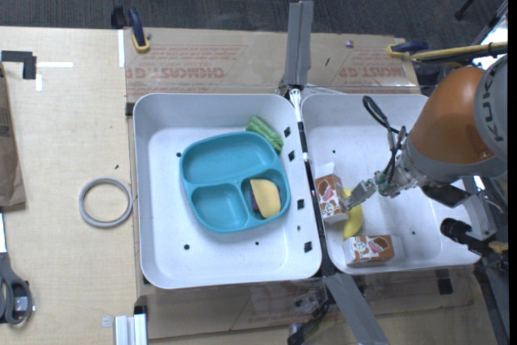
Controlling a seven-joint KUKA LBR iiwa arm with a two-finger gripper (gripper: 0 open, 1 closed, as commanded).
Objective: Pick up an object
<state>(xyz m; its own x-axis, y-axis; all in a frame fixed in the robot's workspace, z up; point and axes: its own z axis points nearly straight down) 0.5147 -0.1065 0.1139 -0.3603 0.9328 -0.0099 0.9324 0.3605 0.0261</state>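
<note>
In the right bin (pixel 420 232) a small yellow banana (pixel 353 222) lies near the left wall. A brown and white carton (pixel 327 195) sits just above it, and a second similar carton (pixel 370 249) lies by the front edge. My gripper (pixel 358 194) reaches in from the right, low over the bin floor, its tip just above the banana and beside the upper carton. Nothing is visibly held. The left bin (pixel 161 214) holds a blue divided tray (pixel 218 182) with a yellow object (pixel 266 195) in one compartment, and a green item (pixel 265 131) sits behind the tray.
The orange-banded arm (pixel 448 125) covers the right bin's right side. A grey post (pixel 300 44) stands behind the divider between the bins. On the bench to the left lie a grey ring (pixel 106 201) and scissors (pixel 14 295).
</note>
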